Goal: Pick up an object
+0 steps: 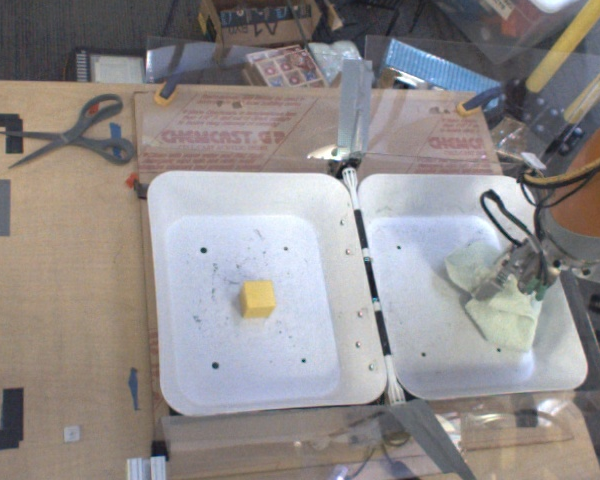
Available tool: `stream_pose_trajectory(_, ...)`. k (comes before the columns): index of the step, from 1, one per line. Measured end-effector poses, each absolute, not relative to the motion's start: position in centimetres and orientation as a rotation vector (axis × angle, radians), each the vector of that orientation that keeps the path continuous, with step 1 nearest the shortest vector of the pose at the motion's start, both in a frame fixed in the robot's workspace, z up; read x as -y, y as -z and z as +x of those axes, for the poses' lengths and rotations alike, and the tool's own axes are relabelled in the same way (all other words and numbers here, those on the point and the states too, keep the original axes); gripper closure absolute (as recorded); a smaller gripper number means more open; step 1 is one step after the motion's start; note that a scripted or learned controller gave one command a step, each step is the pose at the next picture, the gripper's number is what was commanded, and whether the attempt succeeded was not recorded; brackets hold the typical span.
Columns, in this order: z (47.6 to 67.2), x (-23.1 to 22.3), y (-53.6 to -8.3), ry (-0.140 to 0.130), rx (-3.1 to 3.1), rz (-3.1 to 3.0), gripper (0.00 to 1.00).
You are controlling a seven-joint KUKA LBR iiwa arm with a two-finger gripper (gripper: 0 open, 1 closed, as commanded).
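A small yellow cube [259, 299] lies near the middle of the left bin [180, 208]. In the right bin [410, 203] a pale green cloth [490, 303] lies crumpled toward the right side. My gripper [515, 280] is down on top of that cloth, reaching in from the right under the orange-banded wrist. Its tips press into the fabric folds, so how they stand is hidden.
Scissors [80, 133] lie on the wooden bench at the far left. A clear plastic sheet and a metal divider [355, 108] stand behind the bins, with clutter and cables beyond. Black cables [500, 213] loop over the right bin near the wrist.
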State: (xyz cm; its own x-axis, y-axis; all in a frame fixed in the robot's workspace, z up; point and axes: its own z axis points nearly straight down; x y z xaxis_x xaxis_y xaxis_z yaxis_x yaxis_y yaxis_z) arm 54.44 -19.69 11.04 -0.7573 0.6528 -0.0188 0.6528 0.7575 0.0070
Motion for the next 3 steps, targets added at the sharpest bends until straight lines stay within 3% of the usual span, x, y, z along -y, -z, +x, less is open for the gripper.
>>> stream_pose_trajectory(1,53.0,22.0,-25.5,0.000,-2.903,1.192,1.00)
stream_pose_trajectory(2,53.1,22.1,-26.6,0.001,-2.895,1.190,1.00)
stream_pose_trajectory(3,58.2,22.4,-23.2,0.000,-2.712,1.572,1.00)
